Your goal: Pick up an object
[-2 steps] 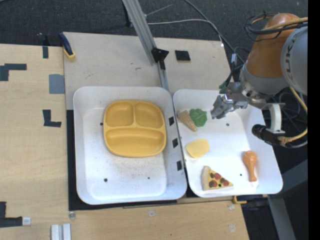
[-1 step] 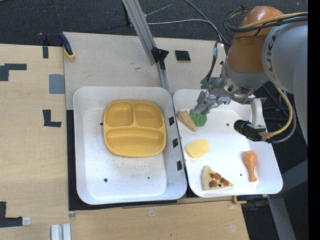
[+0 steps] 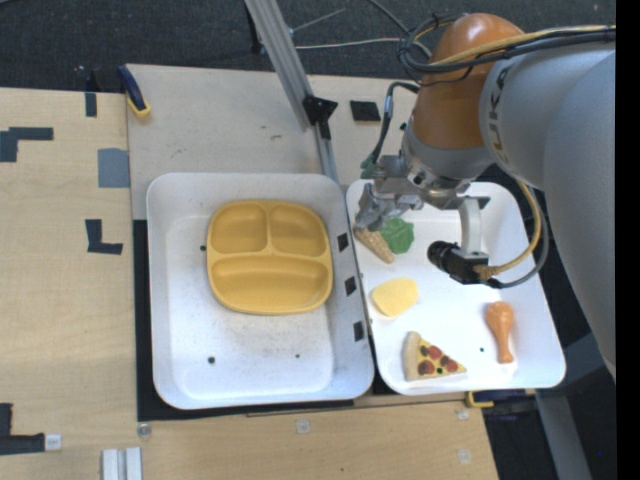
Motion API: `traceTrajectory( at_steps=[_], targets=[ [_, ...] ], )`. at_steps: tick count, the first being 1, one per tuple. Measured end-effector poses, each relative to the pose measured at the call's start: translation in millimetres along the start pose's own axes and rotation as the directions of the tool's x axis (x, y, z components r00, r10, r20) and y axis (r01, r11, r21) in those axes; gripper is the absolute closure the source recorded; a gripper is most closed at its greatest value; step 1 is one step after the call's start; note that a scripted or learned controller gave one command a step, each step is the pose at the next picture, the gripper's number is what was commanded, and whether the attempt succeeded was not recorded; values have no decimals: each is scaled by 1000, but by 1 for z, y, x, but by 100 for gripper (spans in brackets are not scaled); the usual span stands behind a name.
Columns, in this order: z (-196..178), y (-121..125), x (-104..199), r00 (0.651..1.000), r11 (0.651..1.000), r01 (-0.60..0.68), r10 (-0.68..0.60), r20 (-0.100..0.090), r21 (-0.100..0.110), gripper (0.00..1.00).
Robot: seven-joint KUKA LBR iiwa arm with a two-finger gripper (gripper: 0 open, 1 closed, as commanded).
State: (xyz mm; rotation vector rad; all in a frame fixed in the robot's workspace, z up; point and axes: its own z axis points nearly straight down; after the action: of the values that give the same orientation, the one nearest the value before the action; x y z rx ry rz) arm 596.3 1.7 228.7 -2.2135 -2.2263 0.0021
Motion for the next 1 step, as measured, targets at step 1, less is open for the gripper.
traceTrajectory(
  at_steps=[1],
  targets=[
    [-7, 17, 48, 1000, 1000, 1, -1, -1, -2, 100]
  ],
)
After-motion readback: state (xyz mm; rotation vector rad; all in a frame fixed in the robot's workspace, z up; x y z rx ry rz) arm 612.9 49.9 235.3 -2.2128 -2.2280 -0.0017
